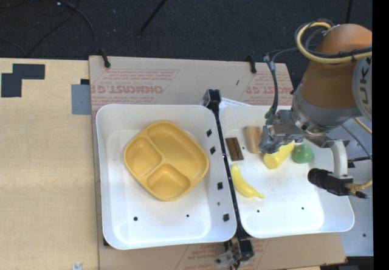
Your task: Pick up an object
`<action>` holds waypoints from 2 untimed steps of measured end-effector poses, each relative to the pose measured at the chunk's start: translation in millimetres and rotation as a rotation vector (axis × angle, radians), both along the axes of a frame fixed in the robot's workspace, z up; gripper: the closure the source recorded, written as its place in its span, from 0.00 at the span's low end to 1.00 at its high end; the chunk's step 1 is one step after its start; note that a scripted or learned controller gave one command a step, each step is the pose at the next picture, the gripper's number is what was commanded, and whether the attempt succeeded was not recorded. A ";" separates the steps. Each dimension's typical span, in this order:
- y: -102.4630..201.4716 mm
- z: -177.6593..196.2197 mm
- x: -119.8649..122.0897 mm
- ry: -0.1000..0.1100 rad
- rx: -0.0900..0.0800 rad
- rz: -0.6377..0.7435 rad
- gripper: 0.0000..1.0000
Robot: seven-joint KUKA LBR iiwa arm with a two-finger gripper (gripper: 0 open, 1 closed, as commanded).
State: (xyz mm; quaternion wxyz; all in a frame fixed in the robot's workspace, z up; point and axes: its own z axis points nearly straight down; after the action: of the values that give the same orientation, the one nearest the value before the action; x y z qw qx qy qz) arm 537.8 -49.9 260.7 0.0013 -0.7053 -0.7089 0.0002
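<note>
Lab: robot arm (331, 74), bins (121, 226), floor cables (73, 4).

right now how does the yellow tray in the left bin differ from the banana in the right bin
The yellow tray is broad and flat, with three compartments; the banana is a slim curved piece. The tray takes up much of the left bin, while the banana covers a small patch of the right bin, by the divider. The tray is a duller mustard yellow and the banana brighter. Both lie apart from the gripper.
</note>
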 end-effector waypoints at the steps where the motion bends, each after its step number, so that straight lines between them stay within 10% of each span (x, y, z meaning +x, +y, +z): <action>1: 51.7 1.8 18.3 0.000 0.000 0.001 1.00; 2: 91.1 -11.3 30.5 0.001 -0.002 -0.002 1.00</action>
State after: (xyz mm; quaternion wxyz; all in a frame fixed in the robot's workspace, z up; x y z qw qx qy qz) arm 568.3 41.2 249.5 0.0010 -0.7059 -0.7083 0.0012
